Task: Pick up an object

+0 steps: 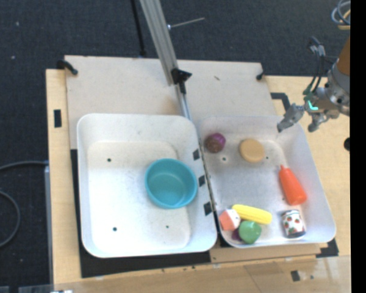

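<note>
The left bin (97, 163) holds a blue bowl (171, 183). The right bin (317, 182) holds an orange carrot (291, 185), a yellow banana (252, 213) and a purple ball (215, 142). At upper right, the gripper (302, 118) has its fingers (286, 121) spread open, holding nothing.

Two white bins: left bin (97, 133), right bin (314, 182). One blue bowl (171, 183), centre of frame, in left bin. Seven small items in right bin: one purple ball (215, 142), one tan round piece (252, 151), one orange carrot-shaped piece (291, 185), one yellow corn (252, 213), one green round piece (249, 231), one red-and-white block (229, 219), one patterned cup (293, 223) at lower right.
</note>
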Action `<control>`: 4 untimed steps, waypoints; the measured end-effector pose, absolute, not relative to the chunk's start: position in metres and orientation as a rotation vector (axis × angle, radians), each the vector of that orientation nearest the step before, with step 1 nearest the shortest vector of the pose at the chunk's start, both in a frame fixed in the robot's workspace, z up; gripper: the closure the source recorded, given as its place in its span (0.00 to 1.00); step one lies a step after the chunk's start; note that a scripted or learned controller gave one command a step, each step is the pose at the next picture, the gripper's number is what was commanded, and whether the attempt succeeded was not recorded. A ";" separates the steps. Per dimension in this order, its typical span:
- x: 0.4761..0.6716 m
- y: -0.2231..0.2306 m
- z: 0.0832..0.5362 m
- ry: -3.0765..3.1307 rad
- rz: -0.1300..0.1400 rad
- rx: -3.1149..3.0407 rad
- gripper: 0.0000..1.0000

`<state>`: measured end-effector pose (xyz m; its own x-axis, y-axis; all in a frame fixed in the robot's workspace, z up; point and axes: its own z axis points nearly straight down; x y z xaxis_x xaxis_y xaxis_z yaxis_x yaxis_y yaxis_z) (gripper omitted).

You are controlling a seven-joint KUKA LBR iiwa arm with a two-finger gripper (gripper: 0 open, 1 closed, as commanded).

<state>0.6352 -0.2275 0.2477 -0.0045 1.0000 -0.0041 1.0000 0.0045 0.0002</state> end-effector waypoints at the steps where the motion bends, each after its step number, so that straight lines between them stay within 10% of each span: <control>1: 0.630 -0.225 0.204 2.221 -0.006 2.221 0.00; 3: 0.629 -0.223 0.104 2.217 0.002 2.217 0.00; 4: 0.631 -0.224 0.119 2.214 0.007 2.209 1.00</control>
<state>0.6310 -0.2245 0.1189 -0.0018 1.0000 -0.0067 0.9999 0.0019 0.0132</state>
